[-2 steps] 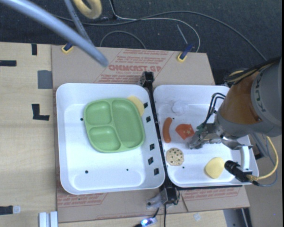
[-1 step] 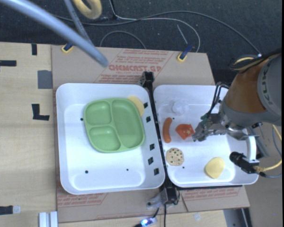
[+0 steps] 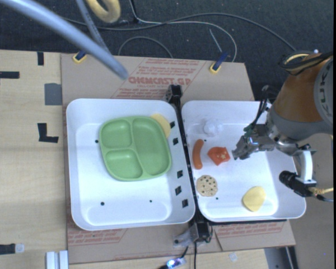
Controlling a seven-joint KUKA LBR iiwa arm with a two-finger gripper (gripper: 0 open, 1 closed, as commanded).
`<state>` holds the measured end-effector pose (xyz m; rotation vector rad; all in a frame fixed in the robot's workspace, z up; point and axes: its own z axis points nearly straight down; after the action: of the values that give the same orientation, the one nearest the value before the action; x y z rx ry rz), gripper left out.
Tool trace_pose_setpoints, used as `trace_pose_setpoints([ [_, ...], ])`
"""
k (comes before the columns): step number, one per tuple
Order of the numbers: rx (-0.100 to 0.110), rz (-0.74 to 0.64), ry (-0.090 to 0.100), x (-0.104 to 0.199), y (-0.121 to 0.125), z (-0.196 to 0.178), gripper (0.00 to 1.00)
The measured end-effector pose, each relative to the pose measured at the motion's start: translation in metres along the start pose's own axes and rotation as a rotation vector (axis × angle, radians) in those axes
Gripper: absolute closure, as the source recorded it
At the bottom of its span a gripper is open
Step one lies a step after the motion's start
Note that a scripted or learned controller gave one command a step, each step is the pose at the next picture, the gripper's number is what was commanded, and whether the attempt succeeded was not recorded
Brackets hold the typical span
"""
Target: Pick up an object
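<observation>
Over the right bin (image 3: 285,209), the gripper (image 3: 242,150) is hovering just beside the red piece (image 3: 218,155), its state impossible to tell, nothing being lifted yet.

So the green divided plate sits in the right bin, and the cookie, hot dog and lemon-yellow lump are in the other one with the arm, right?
Not quite. The camera view shows the green three-compartment plastic plate in the left white bin, not the right. The rest holds: the round chocolate-chip cookie, the orange-red hot dog and the pale yellow lump lie in the right white bin, where the arm's pincer reaches.
</observation>
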<state>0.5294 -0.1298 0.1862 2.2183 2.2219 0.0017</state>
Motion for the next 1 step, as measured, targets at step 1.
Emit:
trace_pose_setpoints([
  [1, -0.004, 0.000, -0.001, -0.0017, 0.0041, -0.0631, 1.00],
])
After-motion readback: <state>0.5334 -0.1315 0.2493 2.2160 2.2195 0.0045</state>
